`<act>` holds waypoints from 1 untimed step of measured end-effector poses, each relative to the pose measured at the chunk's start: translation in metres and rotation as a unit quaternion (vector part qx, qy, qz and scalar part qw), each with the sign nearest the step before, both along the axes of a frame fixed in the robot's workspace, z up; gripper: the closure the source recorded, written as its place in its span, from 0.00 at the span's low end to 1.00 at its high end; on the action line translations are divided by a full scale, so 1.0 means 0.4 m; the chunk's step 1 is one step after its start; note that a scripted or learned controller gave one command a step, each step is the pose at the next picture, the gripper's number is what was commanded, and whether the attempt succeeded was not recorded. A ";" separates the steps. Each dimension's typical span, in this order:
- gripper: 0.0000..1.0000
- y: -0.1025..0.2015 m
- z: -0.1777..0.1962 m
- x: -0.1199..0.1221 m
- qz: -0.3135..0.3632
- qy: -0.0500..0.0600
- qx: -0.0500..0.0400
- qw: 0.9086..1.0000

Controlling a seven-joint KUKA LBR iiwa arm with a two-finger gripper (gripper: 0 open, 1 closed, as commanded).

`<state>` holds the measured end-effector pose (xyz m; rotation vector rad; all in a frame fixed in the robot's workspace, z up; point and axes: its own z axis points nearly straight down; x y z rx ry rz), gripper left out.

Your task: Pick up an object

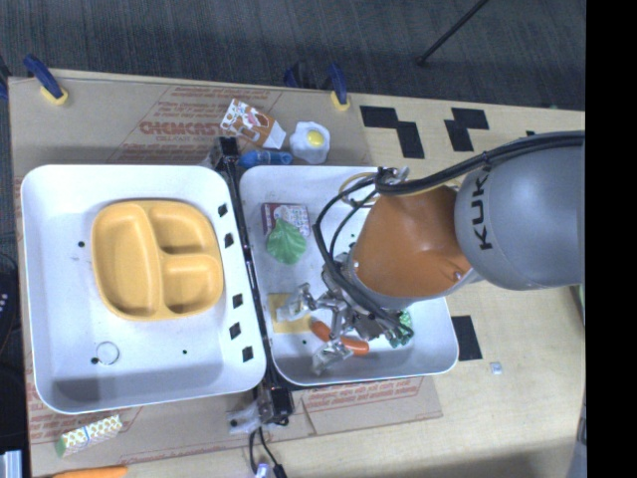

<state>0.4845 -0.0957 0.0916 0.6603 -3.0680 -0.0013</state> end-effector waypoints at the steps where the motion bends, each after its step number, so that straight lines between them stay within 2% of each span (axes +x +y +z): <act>1: 0.00 0.014 0.000 0.017 0.117 -0.002 0.000 0.993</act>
